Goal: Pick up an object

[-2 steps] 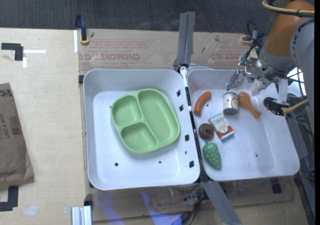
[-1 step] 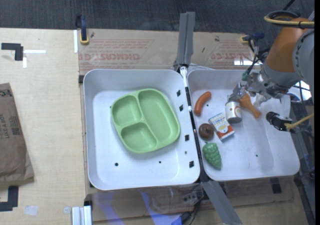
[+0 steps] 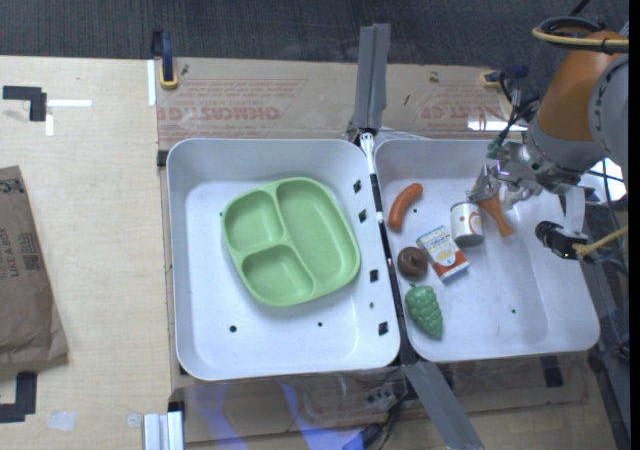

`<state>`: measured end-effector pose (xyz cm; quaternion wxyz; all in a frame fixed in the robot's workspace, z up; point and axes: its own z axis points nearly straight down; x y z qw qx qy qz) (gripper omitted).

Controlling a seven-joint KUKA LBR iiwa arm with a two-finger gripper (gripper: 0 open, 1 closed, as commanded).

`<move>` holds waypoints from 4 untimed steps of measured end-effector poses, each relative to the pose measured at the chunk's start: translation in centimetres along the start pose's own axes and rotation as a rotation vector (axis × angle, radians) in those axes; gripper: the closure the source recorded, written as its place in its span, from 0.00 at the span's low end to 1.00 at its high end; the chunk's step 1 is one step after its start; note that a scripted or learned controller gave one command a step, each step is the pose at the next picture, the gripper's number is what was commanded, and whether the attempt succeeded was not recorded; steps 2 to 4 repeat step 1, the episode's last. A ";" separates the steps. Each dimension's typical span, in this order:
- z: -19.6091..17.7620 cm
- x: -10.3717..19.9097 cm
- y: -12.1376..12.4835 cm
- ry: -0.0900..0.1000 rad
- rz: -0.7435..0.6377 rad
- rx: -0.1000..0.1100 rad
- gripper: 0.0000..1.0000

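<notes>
Light wood tabletop point(image 3: 90, 168) w/ cardboard sheet point(image 3: 260, 98), dark carpet behind, green divided plate point(image 3: 290, 238) in left bin point(image 3: 190, 268), right bin point(image 3: 560, 308) w/ sausage point(image 3: 404, 206), can point(image 3: 466, 222), carton point(image 3: 442, 251), grapes point(image 3: 424, 311), pincer point(image 3: 490, 193) above can, grip state can't tell.

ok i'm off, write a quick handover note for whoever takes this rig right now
Gripper: low over the right bin, by the small can and carrot; grasp unclear.
Right bin also has the sausage, juice carton, brown donut and green bunch.
Left bin has the green divided plate.
Done: nothing lifted.
Left: grip one object and raise it.
</notes>
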<state>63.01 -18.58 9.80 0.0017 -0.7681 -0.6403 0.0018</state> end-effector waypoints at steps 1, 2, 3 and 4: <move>-9.5 11.5 -1.7 -0.001 -0.180 -0.002 1.00; -9.5 11.5 -1.7 -0.001 -0.180 -0.002 1.00; -9.5 11.5 -1.7 -0.001 -0.180 -0.002 1.00; -9.5 11.5 -1.7 -0.001 -0.180 -0.002 1.00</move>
